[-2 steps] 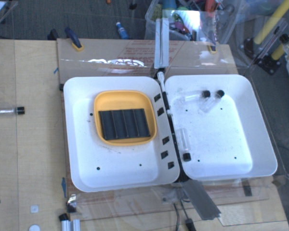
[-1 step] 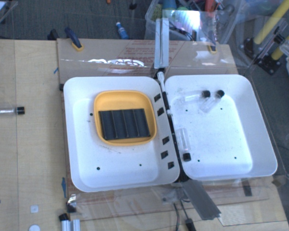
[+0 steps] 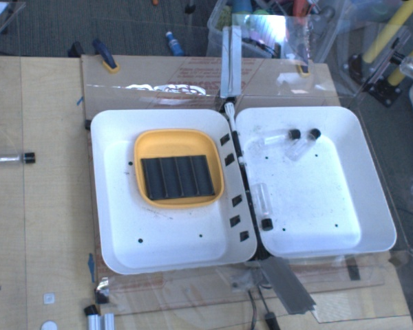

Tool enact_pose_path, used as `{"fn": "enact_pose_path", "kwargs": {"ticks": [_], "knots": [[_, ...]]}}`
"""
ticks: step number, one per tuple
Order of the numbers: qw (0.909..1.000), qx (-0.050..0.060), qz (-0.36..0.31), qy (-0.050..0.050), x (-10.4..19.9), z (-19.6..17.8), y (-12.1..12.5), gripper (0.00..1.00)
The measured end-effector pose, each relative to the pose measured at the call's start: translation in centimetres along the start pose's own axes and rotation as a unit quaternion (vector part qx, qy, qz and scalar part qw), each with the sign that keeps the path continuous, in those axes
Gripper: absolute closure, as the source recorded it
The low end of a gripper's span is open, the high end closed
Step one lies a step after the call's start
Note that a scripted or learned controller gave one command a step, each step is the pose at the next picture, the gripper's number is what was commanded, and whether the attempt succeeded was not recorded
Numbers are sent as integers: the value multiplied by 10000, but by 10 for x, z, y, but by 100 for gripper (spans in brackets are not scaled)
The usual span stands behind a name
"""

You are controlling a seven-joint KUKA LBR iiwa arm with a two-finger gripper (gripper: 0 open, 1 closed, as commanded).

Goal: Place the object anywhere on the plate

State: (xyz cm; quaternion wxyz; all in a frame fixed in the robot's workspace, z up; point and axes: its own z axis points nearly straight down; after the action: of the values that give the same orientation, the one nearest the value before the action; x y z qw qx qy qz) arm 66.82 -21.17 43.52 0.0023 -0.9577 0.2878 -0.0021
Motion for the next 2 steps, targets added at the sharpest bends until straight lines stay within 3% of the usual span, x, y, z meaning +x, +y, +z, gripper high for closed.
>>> {"fn": "enact_pose_path", "kwargs": {"ticks": [1, 2], "knots": [[9887, 1, -1499, -10, 4, 1, 6, 100], [9812, 2, -1929, -12, 4, 1, 6, 100]]}}
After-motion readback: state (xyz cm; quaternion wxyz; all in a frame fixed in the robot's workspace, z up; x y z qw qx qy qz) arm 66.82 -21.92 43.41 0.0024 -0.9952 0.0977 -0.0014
